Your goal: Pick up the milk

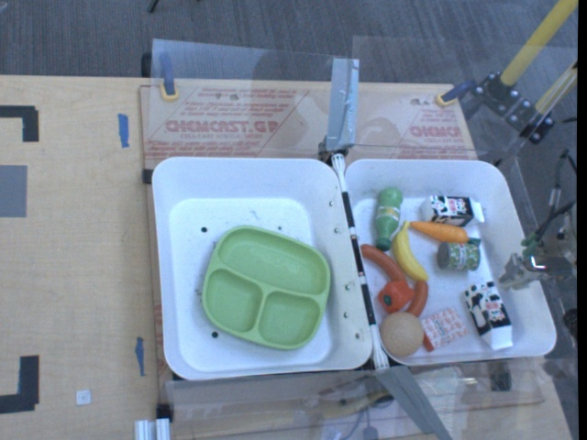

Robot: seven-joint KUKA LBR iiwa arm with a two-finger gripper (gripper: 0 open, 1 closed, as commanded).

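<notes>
Dark grey carpet (275, 7) covers the floor toward twelve o'clock. A pale wooden benchtop (73, 264) spreads toward nine o'clock, marked with black tape corners (23, 122) and short blue tape strips (123, 129). Clear plastic panels (248, 90) stand near twelve o'clock. Lighting is soft and even.

Small silvery metal pincer (532, 266), blurred

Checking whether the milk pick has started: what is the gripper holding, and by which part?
Nothing is visibly held. The gripper sits at the right bin's right edge, apart from both milk cartons, which lie in the bin.
</notes>
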